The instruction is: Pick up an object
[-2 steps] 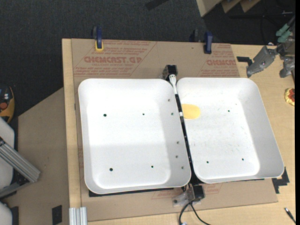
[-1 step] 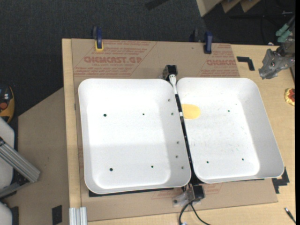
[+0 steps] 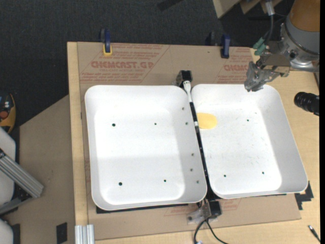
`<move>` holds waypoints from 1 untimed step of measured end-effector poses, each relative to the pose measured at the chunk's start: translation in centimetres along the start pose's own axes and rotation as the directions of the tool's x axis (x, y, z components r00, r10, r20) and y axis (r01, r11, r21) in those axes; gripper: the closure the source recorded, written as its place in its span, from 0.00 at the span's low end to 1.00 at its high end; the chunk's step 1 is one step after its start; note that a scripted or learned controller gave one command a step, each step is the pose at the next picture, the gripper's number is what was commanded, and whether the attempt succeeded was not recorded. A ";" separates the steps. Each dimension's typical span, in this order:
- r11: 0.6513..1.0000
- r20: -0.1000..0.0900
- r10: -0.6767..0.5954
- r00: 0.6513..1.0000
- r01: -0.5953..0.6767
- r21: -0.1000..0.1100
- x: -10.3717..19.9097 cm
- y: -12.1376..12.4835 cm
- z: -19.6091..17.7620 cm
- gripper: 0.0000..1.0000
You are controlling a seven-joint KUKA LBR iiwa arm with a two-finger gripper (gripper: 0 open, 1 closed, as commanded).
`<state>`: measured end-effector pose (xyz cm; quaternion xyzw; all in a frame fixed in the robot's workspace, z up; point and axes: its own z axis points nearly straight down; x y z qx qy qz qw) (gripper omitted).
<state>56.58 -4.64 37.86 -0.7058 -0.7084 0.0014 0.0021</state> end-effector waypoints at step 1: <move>1.000 0.000 -0.001 1.000 0.001 -0.001 6.5 3.0 6.9 1.00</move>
